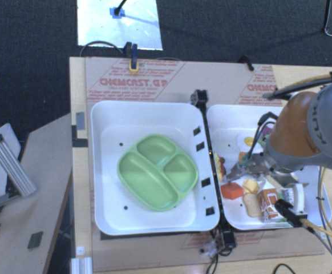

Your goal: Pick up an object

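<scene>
Your gripper (234, 173) sits low in the right bin (226, 119), just beside the red piece (232, 190), likely to grab it; finger state: cannot tell.

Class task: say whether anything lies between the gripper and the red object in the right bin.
Nothing visible does. The two-finger gripper hangs just above the red object, with only bare white bin floor between; a yellow piece lies beside it.

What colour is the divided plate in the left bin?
The divided plate is light green, seen clearly in the camera view, against the white left bin.
</scene>
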### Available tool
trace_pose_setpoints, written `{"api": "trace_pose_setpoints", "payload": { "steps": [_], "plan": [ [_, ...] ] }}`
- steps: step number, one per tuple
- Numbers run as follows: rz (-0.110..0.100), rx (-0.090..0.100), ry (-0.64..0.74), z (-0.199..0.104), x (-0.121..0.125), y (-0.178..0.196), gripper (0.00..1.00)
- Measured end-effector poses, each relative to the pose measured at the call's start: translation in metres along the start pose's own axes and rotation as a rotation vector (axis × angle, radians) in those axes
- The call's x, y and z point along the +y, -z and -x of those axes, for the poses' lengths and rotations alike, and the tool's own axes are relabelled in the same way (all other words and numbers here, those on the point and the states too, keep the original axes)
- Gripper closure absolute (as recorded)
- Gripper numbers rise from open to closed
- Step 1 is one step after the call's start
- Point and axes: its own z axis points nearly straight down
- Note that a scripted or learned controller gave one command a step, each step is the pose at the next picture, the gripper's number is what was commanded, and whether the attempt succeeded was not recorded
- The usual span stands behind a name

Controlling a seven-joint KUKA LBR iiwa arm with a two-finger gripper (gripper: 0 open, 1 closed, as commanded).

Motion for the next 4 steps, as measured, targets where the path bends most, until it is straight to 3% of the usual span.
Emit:
{"api": "trace_pose_setpoints", "payload": {
  "steps": [1, 2, 3, 4],
  "plan": [
    [0.004, 0.000, 0.000, 0.000, 0.001, 0.012, 1.00],
    [0.008, -0.001, 0.004, -0.006, -0.005, 0.068, 1.00],
    [0.009, -0.002, 0.004, -0.005, 0.007, 0.120, 1.00],
    [0.006, -0.002, 0.004, -0.005, 0.008, 0.143, 1.00]
  ]
}}
